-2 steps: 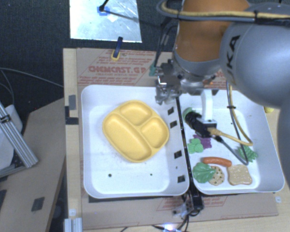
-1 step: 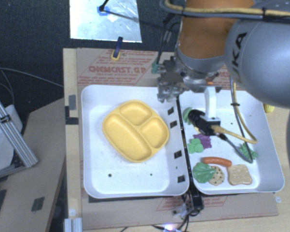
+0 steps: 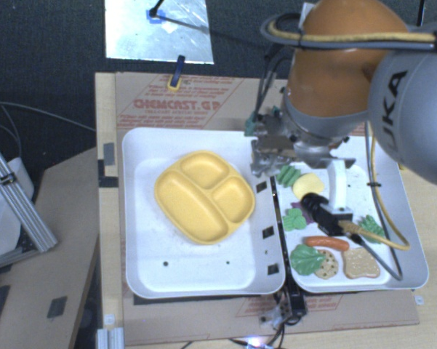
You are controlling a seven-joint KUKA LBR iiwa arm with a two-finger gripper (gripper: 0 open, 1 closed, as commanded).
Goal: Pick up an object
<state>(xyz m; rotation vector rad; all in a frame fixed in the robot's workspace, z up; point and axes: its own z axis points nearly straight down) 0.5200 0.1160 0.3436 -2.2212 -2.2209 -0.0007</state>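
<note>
Toy food pieces, any one of which would serve the task, lie clustered in the right bin (image 3: 416,266), lower right of the frame: a green leaf piece (image 3: 287,174), a yellow round piece (image 3: 307,186), a white bar (image 3: 339,184), a sausage (image 3: 326,243), a cookie (image 3: 325,266) and a bread slice (image 3: 361,265). We note the claw (image 3: 265,160) hanging at mid-frame, over the wall where the two bins meet, near their upper edge. Whether it is apart or together we cannot tell; the wrist hides it, and we see nothing held. The left bin (image 3: 189,271) carries a yellow divided plate (image 3: 203,195), lower left of the claw and well apart from the food. Nearest candidate, in our judgement, is the green leaf piece, just to the lower right of the claw; the yellow round piece sits just beyond it on the same line. The sausage lies farther down the frame, long axis running left to right. We reckon the coming move turns on a short shift toward the lower right and then a descent. One risk: the leaf sits close to the dividing wall, which leaves little room on that side.
</note>
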